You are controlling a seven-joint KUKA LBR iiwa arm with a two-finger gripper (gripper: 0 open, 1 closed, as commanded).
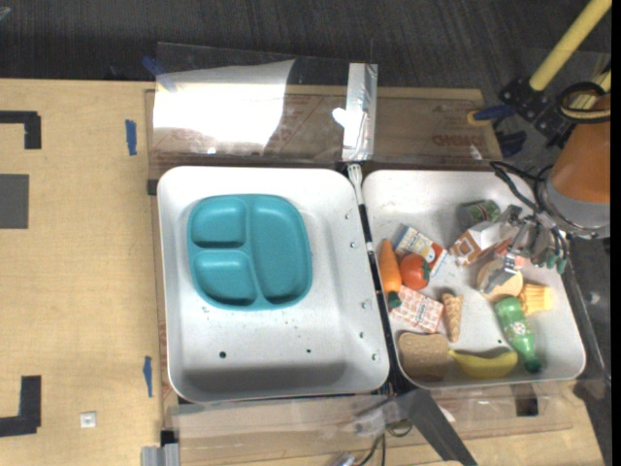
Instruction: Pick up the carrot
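Note:
The carrot [388, 265] is a short orange toy lying lengthwise against the left wall of the right bin [572, 357]. A red tomato [414, 272] touches its right side. My gripper [502, 272] hangs low over the right half of that bin, among a cluster of toy foods. It is about a hand's width to the right of the carrot and not touching it. The arm's orange band [588, 163] sits above the bin's right rim.
The left bin [194, 357] holds a teal divided plate [250, 249]. Around the carrot lie a small carton [417, 241], a cracker pack [417, 309], a cone [453, 316], bread [422, 352], a banana [482, 362], a green bottle [519, 330] and a can [480, 210].

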